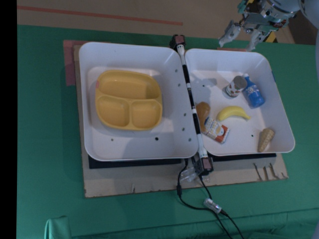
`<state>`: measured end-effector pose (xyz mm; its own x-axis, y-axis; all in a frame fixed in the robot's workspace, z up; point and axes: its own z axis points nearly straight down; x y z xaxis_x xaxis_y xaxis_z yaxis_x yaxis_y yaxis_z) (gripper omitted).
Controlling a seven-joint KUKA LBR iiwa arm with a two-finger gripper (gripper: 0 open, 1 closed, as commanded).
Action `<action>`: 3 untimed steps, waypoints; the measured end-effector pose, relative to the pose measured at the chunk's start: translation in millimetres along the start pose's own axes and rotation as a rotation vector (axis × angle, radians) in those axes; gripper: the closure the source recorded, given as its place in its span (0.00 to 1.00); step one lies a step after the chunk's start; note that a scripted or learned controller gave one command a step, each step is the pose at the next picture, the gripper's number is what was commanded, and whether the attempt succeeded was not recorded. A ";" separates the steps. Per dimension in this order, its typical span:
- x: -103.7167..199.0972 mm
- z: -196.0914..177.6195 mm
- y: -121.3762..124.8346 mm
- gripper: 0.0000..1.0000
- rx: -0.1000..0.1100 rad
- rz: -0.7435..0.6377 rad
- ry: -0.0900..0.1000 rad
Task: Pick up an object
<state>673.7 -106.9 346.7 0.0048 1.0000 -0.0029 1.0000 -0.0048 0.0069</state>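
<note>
Hovering above the right bin [279,91], the hand [240,38] is spread, gripping nothing; arm cropped at the frame's top.

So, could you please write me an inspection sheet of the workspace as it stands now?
Surface: green bench with cardboard sheet under two white bins.
Job's things: right bin holds a can, blue bottle, banana, small carton, brown pastry-like item and ice cream cone.
Clutter: yellow divided tray in left bin.
Grippers: gripper hovers above the right bin's far rim, fingers apart, nothing between them.
Cables: black cable runs from the bins' near joint toward the front edge.
Surroundings: brown floor with red line beyond the bench.
</note>
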 end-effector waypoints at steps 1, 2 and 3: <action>3.6 57.3 27.4 0.00 0.000 -0.001 -0.003; 1.7 150.5 9.0 0.00 -0.008 0.000 -0.003; -11.3 158.6 -50.5 0.00 -0.011 0.002 -0.004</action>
<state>624.3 -118.5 187.7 0.0068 1.0000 -0.0071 0.9998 -0.0067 0.0177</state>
